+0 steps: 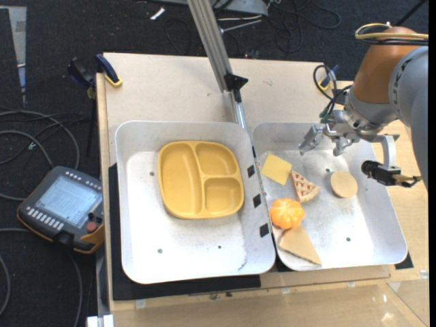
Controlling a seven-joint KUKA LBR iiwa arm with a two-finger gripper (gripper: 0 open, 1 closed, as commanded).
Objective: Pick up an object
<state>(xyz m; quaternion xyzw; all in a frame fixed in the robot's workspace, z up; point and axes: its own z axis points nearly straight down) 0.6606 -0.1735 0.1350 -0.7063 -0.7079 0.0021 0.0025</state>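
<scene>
The grey arm [398, 80] enters from the right edge, its orange band [378, 70] sitting above the wrist. The wrist bends down and leftward, carrying the tool [323, 142] low at the arm's left end. The tool's two fingers [310, 142] are spread apart, with nothing between them.

High slanted view over both bins [129, 203]

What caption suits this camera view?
Tool open above right bin of toy food; yellow tray in left bin.

Tool [323, 140] above right bin [381, 237]
</scene>
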